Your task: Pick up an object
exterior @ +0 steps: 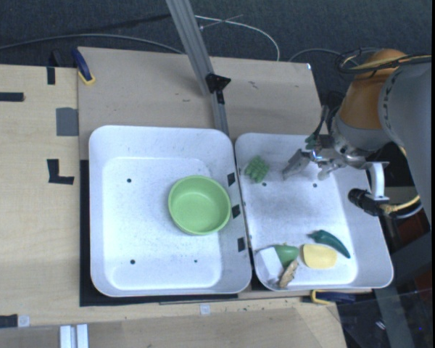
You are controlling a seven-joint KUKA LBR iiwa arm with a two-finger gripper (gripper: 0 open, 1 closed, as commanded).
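at the near edge of the right bin (362, 267), a cluster of small things: a green cone-shaped piece (285, 253) touching a tan stick-like bit (288, 273) that leans into the front wall, a yellow lump (319, 257) just beside them, and a dark green curved piece, pepper-like (332, 242), lying against the yellow lump's far side. all resting on the bin floor, none lifted.

to the left, in the neighbouring left bin (105, 216), a light green bowl (199, 205) sitting upright near that bin's right wall, mouth up, nothing visible inside.

farther back in the right bin, a small green ridged block (257, 170) lying near the far left corner, close to the wall shared by both bins.

to its right and well apart from it, the gripper (293, 166) hanging low over the far part of the right bin, fingers slightly parted and pointing left, nothing between them. behind it, the grey arm with its orange band (366, 96) reaching in from the right.

beyond the bins, bare bench (145, 93), a slanted grey pole (192, 38) with a black clamp, and a blue and yellow clip (83, 65) at the far left corner.
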